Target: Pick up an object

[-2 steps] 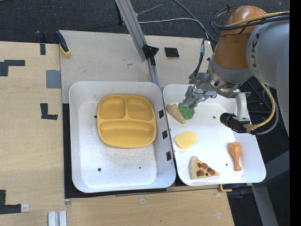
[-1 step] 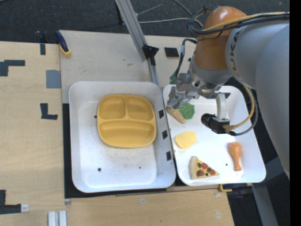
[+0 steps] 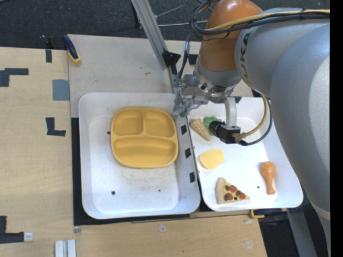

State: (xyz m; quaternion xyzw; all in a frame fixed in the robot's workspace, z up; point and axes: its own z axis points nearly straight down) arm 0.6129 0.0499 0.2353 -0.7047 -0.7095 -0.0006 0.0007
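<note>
Yellow tray (image 3: 143,138) in left bin (image 3: 96,197) — alone

A yellow divided plate (image 3: 144,137) lies flat in the left bin; in the right bin lie a tan wafer piece (image 3: 200,128), a yellow slice (image 3: 211,158), a pizza wedge (image 3: 230,191) and a drumstick (image 3: 269,176), all apart.

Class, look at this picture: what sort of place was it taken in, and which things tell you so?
Probably a robotics lab bench set up for grasping trials. Clues: the robot arm, two white bins side by side, and toy food such as a pizza slice and drumstick.
</note>
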